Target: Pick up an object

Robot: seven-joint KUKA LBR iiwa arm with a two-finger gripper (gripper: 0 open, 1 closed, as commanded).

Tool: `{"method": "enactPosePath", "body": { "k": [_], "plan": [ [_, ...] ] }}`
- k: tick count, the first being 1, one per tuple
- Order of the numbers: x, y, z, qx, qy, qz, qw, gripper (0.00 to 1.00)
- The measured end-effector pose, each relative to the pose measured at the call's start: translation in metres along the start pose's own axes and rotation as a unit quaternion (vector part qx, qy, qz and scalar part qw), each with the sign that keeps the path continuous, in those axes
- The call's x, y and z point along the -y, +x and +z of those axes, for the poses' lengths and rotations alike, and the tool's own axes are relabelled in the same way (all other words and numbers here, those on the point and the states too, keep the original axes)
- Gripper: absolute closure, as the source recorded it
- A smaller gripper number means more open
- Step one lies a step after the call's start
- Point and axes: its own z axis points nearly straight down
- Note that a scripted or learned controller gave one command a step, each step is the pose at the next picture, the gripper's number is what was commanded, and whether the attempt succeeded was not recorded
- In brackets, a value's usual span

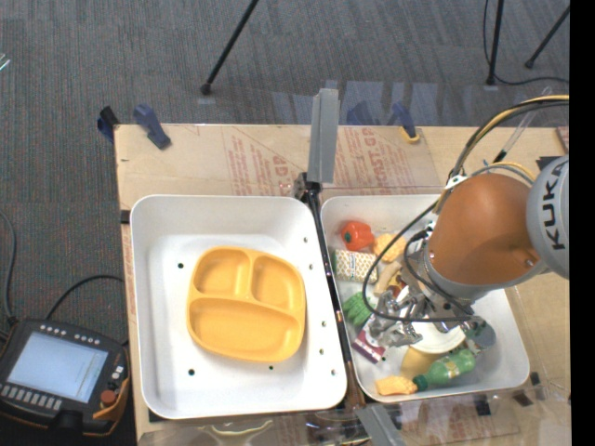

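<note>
The right bin [514, 360] holds a jumble of small toy foods: a red-orange tomato-like piece [356, 234], a checkered packet [352, 265], a green piece [356, 308], a green bottle [448, 368] and a yellow piece [395, 386] near the front wall. My gripper [402, 321] is lowered into this bin over the middle of the pile, beneath the orange wrist band [483, 230]. Its metal parts and cables hide the items under it. A white round object [439, 340] lies just under the gripper.
The left bin [158, 249] holds a yellow divided plate [247, 303]. A grey post [323, 137] stands behind the seam between the bins. A teach pendant [60, 370] lies on the floor at the lower left. Tripod legs stand behind the bench.
</note>
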Motion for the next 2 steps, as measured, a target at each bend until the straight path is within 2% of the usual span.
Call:
{"method": "enactPosePath", "body": {
  "k": [1, 2],
  "plan": [
    [-0.047, -0.073, -0.083, 0.009, 0.005, -0.046, 0.9989, 1.0],
    [-0.013, -0.146, -0.133, 0.008, 0.005, -0.123, 0.9923, 1.0]
  ]
}}
